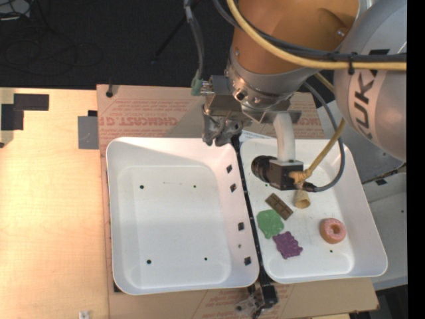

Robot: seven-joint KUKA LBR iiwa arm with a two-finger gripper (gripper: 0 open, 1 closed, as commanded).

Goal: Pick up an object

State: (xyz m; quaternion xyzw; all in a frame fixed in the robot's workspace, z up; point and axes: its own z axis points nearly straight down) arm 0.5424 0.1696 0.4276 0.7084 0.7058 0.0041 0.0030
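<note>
My gripper [220, 135] hangs over the far edge of the bins, above the divider between them, with the grey and orange arm [292, 38] behind it. In the right bin [362, 244] lie a brown chocolate-bar piece [279, 206], a green lumpy item [270, 222], a purple grape bunch [287, 244], a pink donut [333, 230] and a small tan piece [302, 201]. All of them sit nearer the camera than the gripper and apart from it. I see nothing held in the gripper.
The left bin [123, 271] lies beside the right one, sharing a black-clipped divider [240, 205]. A black cylindrical fitting [275, 171] with a tan cable hangs from the arm over the right bin's far part. A wooden benchtop [46, 211] extends to the left.
</note>
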